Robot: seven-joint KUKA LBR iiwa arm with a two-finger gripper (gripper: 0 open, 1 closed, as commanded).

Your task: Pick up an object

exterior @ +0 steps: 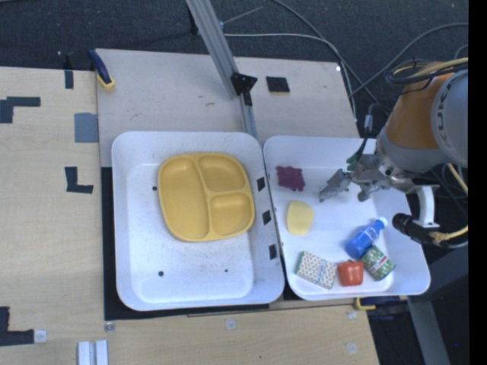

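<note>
Fingers (pixel 348 190) spread, grey metal, nothing between

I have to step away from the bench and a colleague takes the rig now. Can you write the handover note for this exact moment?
Tool: open, holding nothing, above the right bin near its upper middle.
Right bin holds a purple item, a pale yellow item, a blue bottle, a patterned packet, a red item and a green can.
Left bin holds a yellow divided plate.
Done: nothing picked yet.
Left: descend on one object, close, lift. The purple and yellow items look nearest the tool.
</note>
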